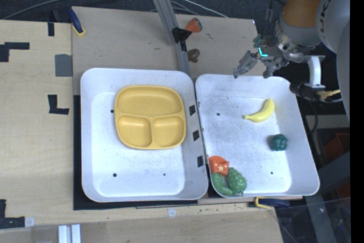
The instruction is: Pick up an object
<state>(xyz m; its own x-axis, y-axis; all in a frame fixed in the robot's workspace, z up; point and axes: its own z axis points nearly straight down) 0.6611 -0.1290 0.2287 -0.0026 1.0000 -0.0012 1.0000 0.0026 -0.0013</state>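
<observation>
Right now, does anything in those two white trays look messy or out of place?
Nothing spilled or broken. The yellow plate sits slightly askew in the left bin; the red and green toys are crowded into the right bin's near corner.

Two white bins (91,122), both speckled with dark flecks. The left one has a yellow tray (151,116). In the right one: a yellow banana (260,111), a dark teal ball (278,142), a green toy (230,182) and an orange-red piece (219,165). The bench (34,122) is pale tan with black tape marks.

Robot lab: bench (34,122), bins (91,179).
</observation>
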